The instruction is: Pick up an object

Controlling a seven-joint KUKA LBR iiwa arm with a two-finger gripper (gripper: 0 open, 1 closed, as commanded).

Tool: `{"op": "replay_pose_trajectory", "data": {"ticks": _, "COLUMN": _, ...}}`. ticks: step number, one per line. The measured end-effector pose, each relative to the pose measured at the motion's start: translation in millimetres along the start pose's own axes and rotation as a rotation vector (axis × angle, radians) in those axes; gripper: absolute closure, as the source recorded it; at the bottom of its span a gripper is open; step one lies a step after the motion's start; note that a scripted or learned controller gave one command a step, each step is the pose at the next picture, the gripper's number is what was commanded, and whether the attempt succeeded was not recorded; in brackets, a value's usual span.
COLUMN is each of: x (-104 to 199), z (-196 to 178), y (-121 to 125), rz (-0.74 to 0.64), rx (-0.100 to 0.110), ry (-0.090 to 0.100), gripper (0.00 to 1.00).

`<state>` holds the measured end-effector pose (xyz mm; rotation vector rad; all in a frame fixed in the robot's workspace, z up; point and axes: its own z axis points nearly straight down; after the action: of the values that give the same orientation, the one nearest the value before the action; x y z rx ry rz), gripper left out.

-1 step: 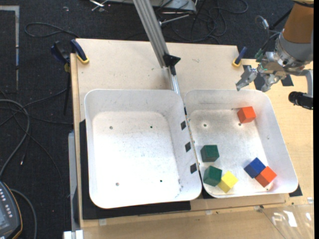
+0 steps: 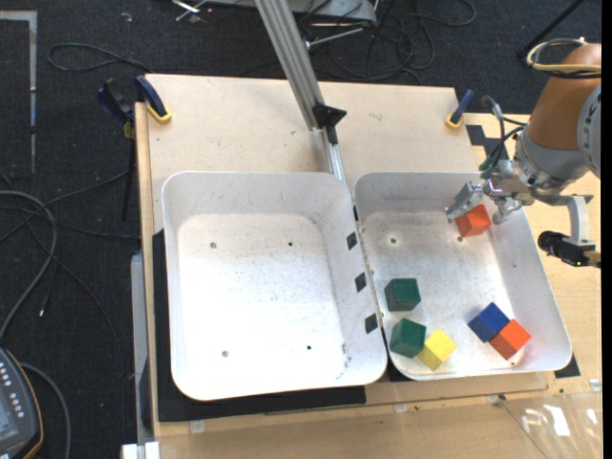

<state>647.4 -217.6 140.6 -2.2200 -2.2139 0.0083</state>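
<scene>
My gripper hangs over the far right part of the right bin, reaching in from the right. An orange block sits between its fingers, and the gripper is shut on it. The block seems to be slightly above the bin floor. Lying nearer the front of the same bin are two dark green cubes, a yellow cube, a blue cube and an orange-red cube.
The left bin stands beside the right one, with a shared ridge between them. A slanted metal post rises behind the bins. Clamps grip the bench's far corners.
</scene>
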Motion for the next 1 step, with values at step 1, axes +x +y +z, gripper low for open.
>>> {"op": "replay_pose_trajectory", "data": {"ticks": 1, "x": 1.1, "z": -5.5, "y": 2.8, "rz": -0.003, "rx": -0.009, "ry": -0.002, "gripper": 0.0}}
